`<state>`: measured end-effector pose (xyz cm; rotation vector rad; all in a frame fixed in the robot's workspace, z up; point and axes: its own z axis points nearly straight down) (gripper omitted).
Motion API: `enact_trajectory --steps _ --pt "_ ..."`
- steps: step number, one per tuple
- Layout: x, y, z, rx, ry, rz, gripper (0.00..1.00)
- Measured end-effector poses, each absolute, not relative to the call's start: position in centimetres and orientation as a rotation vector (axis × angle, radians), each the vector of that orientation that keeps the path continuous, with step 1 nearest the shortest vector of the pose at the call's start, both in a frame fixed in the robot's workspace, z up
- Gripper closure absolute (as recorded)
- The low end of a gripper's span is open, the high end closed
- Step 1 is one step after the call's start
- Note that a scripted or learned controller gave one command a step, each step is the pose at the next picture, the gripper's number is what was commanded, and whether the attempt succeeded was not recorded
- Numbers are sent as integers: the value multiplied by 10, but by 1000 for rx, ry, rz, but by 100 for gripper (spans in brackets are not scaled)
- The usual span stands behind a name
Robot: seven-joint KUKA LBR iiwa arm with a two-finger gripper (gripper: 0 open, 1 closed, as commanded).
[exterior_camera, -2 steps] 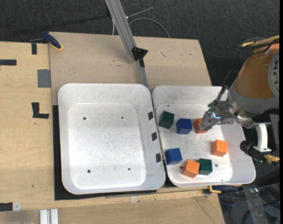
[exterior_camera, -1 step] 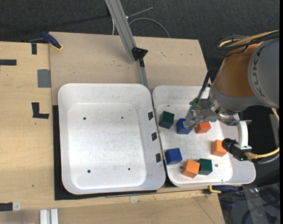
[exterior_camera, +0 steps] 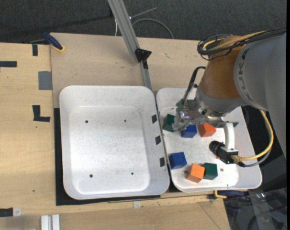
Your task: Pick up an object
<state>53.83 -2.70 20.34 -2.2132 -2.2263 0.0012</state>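
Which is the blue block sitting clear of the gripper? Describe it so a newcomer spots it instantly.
Look in the right bin, at its near half. Against its left wall lies a lone blue cube, left of the orange cube and dark green cube that touch each other. The other blue block sits farther back, under the gripper.

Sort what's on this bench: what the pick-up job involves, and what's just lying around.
Job:
- gripper
- right bin
- blue block
- orange block
- dark green block
- blue block by the gripper
- orange block by the gripper
- green block at the bin's left wall

Lying about:
- left bin
- blue and yellow clamp
- grey tape patch
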Motion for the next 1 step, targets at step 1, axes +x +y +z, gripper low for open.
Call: enact_trajectory --steps 1 --pt "548 29 203 -2211 -2228 0 100"
